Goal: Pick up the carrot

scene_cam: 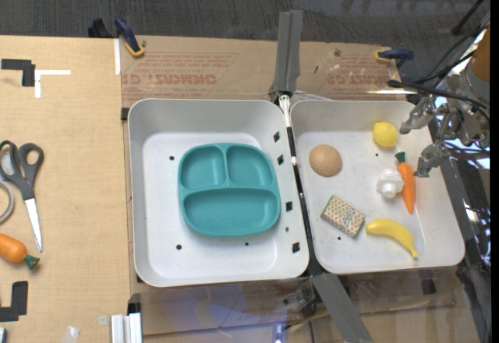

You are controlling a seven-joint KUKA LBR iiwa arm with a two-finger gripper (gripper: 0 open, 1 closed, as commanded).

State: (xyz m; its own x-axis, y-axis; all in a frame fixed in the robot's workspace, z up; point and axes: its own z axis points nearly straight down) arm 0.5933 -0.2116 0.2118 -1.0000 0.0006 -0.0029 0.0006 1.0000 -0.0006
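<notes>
One gripper [426, 139] at right bin's [343, 259] three o'clock rim, fingers apart, lower tip just beside carrot [407, 185]; nothing held.

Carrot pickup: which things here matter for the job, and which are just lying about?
For the job: carrot, gripper.

Lying about: lemon, banana, egg, sponge, white garlic-like piece, teal plate, scissors.
</notes>
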